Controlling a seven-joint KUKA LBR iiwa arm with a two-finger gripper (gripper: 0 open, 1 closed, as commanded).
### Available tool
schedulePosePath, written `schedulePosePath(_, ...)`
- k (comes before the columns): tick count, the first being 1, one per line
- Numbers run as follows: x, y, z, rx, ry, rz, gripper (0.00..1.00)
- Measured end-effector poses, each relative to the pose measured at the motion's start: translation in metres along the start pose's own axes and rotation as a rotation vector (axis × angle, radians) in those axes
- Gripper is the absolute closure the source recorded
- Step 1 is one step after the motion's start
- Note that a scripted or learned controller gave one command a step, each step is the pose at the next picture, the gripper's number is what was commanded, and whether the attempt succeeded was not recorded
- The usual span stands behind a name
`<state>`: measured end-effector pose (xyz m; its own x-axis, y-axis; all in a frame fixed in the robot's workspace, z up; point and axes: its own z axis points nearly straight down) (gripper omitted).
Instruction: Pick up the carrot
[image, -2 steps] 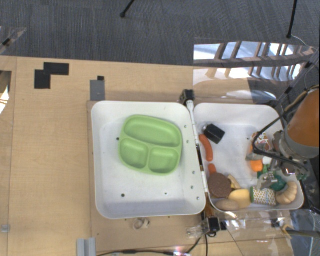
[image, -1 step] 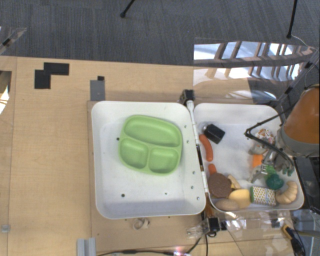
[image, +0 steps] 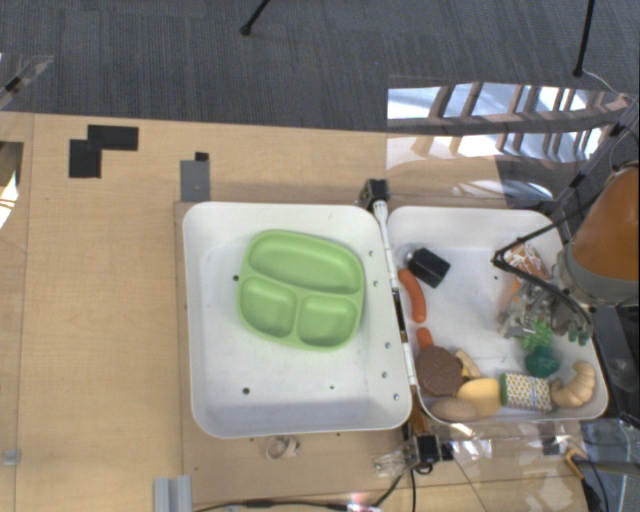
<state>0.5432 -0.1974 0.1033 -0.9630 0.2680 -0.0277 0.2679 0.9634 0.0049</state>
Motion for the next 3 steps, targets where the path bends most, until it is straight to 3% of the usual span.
schedulePosePath(1,0.071,0.057,-0.017,0.004,0.022,0.203,1.0)
schedulePosePath(2,0.021,0.018,0.012,0.002,0.01,-0.086,1.0)
schedulePosePath(3,0.06,0.073,-0.017,0.0,0.019,-0.1,1.0)
